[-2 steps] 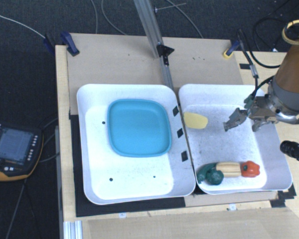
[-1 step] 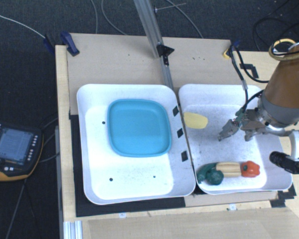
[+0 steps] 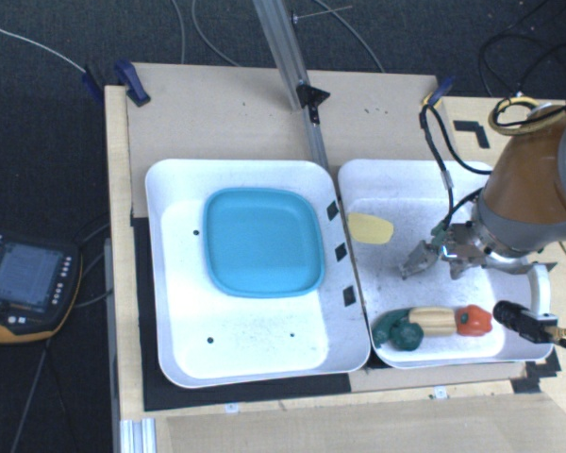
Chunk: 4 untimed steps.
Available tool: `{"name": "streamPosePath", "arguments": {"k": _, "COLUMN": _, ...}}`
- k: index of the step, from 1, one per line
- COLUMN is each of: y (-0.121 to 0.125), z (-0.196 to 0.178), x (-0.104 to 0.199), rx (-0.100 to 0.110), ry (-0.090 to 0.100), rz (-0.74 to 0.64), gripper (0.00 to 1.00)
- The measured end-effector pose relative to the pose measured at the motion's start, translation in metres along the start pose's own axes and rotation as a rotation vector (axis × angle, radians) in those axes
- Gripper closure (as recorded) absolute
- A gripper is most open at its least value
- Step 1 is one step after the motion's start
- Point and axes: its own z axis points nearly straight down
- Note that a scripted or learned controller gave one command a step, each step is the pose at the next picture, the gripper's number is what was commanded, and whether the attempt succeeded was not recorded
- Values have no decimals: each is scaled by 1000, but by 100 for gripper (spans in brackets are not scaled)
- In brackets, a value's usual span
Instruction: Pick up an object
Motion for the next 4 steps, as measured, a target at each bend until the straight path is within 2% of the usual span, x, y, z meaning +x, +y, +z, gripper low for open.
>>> {"name": "streamPosePath", "arguments": {"k": 1, "y": -1, "z": 52, "x": 0, "rx": 2, "ry": 0, "rz": 0, "gripper": 0}}
{"name": "streamPosePath", "arguments": {"k": 2, "y": 0, "z": 39, "x": 0, "rx": -4, "ry": 0, "rz": 0, "gripper": 100}}
{"name": "streamPosePath", "arguments": {"k": 4, "y": 5, "z": -60, "x": -8, "rx": -8, "ry": -1, "rz": 0, "gripper": 100}}
